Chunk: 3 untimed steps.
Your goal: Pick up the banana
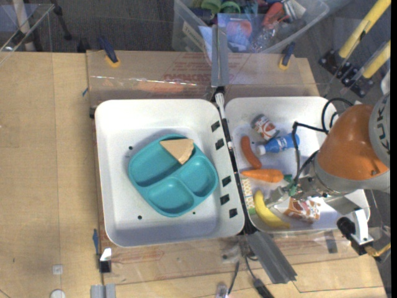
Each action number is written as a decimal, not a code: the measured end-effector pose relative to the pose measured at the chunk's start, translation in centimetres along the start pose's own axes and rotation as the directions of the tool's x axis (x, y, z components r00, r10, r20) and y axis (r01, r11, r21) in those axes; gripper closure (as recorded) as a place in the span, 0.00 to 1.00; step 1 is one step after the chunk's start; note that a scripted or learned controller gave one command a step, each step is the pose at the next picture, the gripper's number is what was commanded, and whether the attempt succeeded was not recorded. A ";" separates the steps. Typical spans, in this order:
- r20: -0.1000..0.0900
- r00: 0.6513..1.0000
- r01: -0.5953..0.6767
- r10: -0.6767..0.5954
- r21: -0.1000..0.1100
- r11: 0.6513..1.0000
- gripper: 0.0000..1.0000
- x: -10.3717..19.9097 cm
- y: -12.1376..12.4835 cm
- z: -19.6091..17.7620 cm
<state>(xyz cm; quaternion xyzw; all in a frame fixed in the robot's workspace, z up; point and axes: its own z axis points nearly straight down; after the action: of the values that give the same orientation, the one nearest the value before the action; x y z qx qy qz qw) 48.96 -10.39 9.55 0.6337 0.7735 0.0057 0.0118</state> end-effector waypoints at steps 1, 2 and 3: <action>-0.002 0.993 -0.117 0.117 0.005 0.993 0.00 0.0 -0.4 0.5; 0.003 0.932 -0.364 0.364 -0.001 0.932 0.00 0.8 -0.2 0.4; 0.003 0.991 -0.130 0.130 0.007 0.991 0.00 0.4 -0.5 0.5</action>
<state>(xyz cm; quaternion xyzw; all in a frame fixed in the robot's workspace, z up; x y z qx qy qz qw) 48.41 -10.06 9.07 0.6828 0.7306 0.0029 0.0100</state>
